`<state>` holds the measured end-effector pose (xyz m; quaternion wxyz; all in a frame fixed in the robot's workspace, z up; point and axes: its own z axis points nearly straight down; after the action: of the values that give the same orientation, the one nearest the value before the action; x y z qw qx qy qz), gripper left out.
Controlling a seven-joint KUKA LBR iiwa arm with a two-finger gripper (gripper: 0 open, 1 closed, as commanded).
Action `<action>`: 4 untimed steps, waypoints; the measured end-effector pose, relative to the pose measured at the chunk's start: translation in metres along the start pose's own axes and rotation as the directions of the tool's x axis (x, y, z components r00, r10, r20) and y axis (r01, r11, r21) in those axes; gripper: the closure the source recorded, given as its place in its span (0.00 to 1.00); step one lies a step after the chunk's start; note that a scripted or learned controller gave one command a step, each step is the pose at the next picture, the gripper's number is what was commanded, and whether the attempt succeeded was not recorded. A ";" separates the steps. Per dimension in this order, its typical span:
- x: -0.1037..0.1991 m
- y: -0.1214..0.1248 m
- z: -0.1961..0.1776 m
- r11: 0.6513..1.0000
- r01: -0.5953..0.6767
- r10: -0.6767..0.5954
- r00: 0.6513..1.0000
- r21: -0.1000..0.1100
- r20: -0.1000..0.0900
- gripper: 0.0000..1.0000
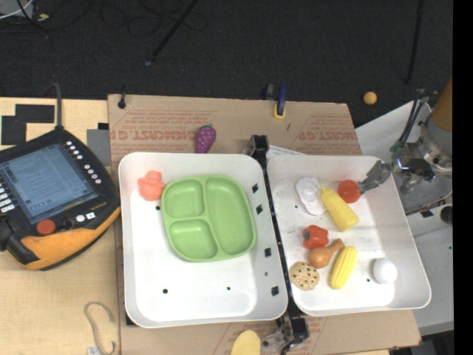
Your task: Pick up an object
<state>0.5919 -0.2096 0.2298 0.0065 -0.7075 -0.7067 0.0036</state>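
The right bin holds several toy foods: a red tomato, a yellow bottle, a white piece, a red pepper, a brown pear shape, a corn cob, a cookie and a white ball. My gripper hangs over the bin's far right edge, just right of and above the tomato. Nothing shows in its grasp. The arm's wrist is at the right edge of the view.
The left bin carries a green divided plate and a pink toy. Purple grapes lie on the cardboard behind it, and a yellow fruit lies in front. A teach pendant sits far left.
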 end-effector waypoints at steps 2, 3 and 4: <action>0.004 0.008 0.037 1.000 0.005 -0.005 1.000 -0.009 0.002 0.00; 0.005 0.006 0.101 1.000 0.003 -0.003 1.000 -0.007 0.001 0.00; 0.009 0.007 0.144 1.000 0.005 -0.005 1.000 -0.010 0.002 0.00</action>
<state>0.5967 -0.2002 0.0853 0.0023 -0.7059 -0.7083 0.0008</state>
